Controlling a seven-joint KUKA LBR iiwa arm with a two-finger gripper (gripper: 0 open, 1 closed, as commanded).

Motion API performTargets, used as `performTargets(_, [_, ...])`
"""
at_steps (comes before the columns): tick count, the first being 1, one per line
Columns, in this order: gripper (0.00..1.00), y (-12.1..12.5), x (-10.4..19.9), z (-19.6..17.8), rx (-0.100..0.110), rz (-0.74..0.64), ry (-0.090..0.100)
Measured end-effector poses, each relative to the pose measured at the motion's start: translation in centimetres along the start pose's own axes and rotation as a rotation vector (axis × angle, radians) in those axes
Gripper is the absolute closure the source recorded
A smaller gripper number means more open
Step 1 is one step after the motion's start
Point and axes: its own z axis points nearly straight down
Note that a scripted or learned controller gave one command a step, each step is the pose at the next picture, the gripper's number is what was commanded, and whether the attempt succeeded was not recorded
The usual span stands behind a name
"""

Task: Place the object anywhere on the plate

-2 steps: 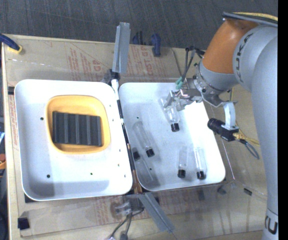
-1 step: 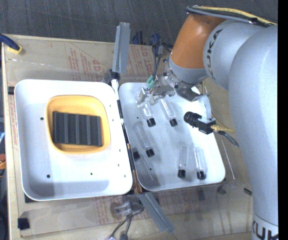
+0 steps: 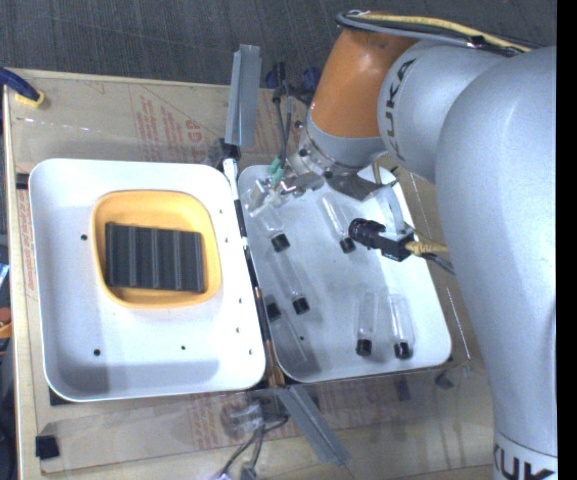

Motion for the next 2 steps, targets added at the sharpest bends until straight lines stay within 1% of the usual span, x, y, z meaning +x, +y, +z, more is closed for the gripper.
performTargets(1, [0.0, 0.0, 0.0, 0.0, 0.0, 0.0, 0.0])
performTargets(2, [0.0, 4.0, 6.9, -0.1, -0.005, -0.028, -0.003])
